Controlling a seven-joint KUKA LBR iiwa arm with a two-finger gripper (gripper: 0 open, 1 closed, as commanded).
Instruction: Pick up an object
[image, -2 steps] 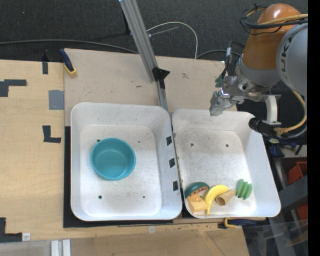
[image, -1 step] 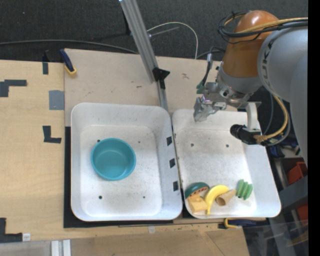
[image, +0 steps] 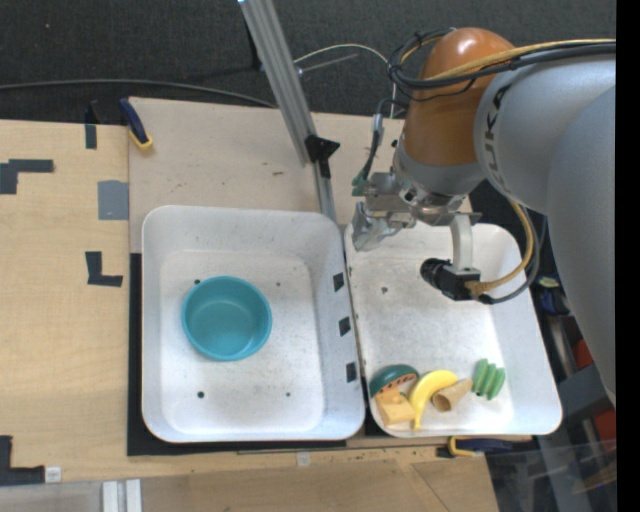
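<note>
From above, we see the arm's jaws (image: 372, 226) hanging over the right bin's (image: 520, 400) far left corner, how far apart we cannot tell, while a banana (image: 432, 387), green piece (image: 488, 379) and other small toys cluster at its near edge, and a teal bowl (image: 227, 317) sits in the left bin (image: 170, 400).
</note>
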